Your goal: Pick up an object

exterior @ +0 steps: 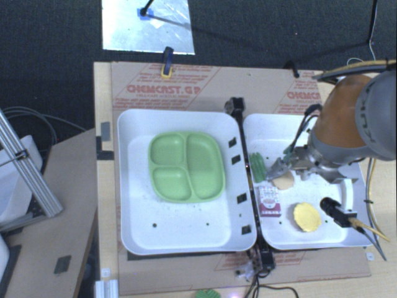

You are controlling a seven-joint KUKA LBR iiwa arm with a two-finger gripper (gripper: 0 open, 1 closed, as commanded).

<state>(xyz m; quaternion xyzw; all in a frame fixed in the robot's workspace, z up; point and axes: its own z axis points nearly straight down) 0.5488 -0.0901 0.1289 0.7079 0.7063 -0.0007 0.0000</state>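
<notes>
Much of the right bin (273, 124) is covered by the arm (347, 123), which is itself cut off by the right edge. The finger state of the gripper (277, 169) cannot be told. A tan object (284, 181) is partly hidden beneath it. The print on the small packet (268, 202) is too small to be read.

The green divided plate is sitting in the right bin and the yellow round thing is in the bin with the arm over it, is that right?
Not quite. The camera view shows the green divided plate in the left bin, not the right one. The rest holds: the yellow round object lies in the right bin, where the arm reaches in.
</notes>
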